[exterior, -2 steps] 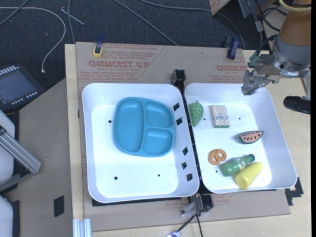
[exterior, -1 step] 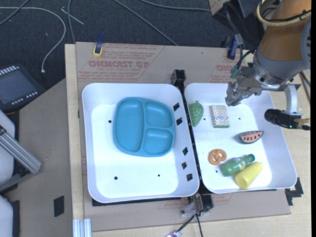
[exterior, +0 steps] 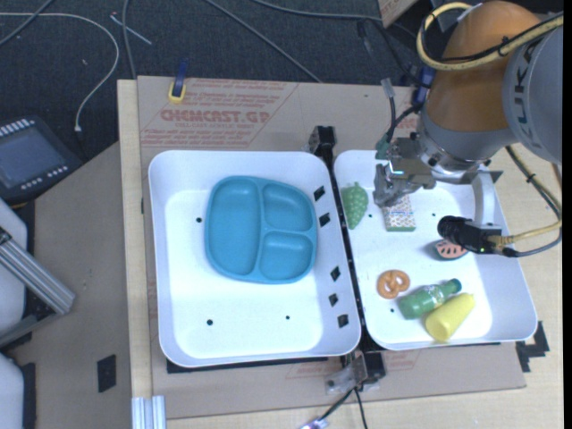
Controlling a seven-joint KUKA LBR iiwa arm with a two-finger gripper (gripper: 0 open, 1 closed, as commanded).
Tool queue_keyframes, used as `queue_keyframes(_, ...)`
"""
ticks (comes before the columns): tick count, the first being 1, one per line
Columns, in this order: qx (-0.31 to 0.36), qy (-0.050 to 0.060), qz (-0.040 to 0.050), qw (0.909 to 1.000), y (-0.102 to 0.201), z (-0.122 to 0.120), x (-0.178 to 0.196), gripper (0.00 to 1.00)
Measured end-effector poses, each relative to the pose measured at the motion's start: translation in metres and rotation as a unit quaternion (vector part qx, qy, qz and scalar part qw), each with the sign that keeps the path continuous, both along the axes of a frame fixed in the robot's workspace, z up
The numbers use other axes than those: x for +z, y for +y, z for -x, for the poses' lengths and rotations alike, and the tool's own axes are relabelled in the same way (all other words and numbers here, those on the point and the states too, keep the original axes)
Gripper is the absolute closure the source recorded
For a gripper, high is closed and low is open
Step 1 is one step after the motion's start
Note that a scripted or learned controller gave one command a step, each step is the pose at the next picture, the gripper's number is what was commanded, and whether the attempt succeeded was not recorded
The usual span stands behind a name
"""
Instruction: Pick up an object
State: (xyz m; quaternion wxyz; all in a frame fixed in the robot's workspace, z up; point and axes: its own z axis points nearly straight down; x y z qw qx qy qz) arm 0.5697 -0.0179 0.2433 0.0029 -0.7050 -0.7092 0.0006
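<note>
Patterned card lies directly under gripper.

The left bin has open floor around the blue plate. The right bin is crowded: green toy, patterned card, pretzel, bottle touching the yellow piece.

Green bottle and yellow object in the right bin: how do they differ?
The green bottle is green with a paler cap end; the yellow object is plain yellow. The bottle lies nearer the pretzel-like ring; the yellow object lies nearer the bin's front edge. Both lie on their sides, touching, slanted alike.
</note>
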Motion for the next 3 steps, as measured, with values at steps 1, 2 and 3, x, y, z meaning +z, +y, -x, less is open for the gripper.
queue_keyframes(1,0.0,0.0,0.0003,1.0,0.055,0.026,0.0,1.0)
queue_keyframes(2,-0.001,0.001,0.0005,1.0,0.101,0.058,-0.021,1.0)
queue_keyframes(3,-0.003,-0.001,0.001,1.0,0.098,0.056,-0.02,0.0)
